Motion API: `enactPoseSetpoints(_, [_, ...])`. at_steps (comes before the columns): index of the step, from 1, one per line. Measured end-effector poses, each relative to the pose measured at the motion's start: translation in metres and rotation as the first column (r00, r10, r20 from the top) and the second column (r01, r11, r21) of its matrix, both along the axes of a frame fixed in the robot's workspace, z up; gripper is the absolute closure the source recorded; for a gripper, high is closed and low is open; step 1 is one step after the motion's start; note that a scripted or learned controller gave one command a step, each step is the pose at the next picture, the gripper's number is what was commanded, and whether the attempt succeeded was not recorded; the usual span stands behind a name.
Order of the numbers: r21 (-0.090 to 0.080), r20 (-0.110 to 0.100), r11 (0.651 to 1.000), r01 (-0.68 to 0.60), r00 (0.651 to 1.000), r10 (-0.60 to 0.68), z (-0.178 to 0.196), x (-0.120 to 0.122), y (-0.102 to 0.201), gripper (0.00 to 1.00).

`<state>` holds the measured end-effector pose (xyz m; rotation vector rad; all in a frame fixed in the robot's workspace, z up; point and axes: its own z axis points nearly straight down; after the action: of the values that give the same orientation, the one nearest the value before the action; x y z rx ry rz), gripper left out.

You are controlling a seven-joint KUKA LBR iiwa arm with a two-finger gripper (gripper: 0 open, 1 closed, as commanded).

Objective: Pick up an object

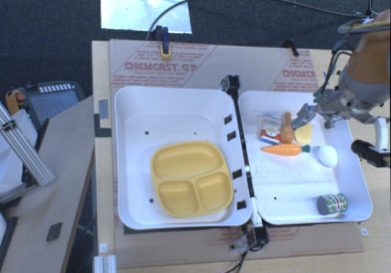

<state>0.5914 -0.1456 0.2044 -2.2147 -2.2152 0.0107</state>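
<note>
White right bin [360, 204] holds carrot [282, 150], egg [328, 156], can [332, 204].

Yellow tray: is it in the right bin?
No, the yellow tray lies in the left bin, while the carrot, egg and can sit in the right bin.

Bench [101, 162] under two white bins [131, 119]

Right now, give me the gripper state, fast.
Gripper: cannot be told; it sits low over the right bin, beside the yellow item, with nothing seen between its fingers.
</note>
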Motion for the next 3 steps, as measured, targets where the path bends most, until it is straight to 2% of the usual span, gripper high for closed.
enactPoseSetpoints(1, [-0.002,0.012,1.000,-0.003,1.000,0.003,0.008,0.003,0.000,0.00])
enactPoseSetpoints(2, [-0.002,0.012,1.000,-0.002,1.000,0.002,-0.034,0.007,-0.001,0.00])
enactPoseSetpoints(3, [-0.001,0.009,1.000,-0.001,1.000,0.001,-0.081,-0.002,-0.002,0.00])
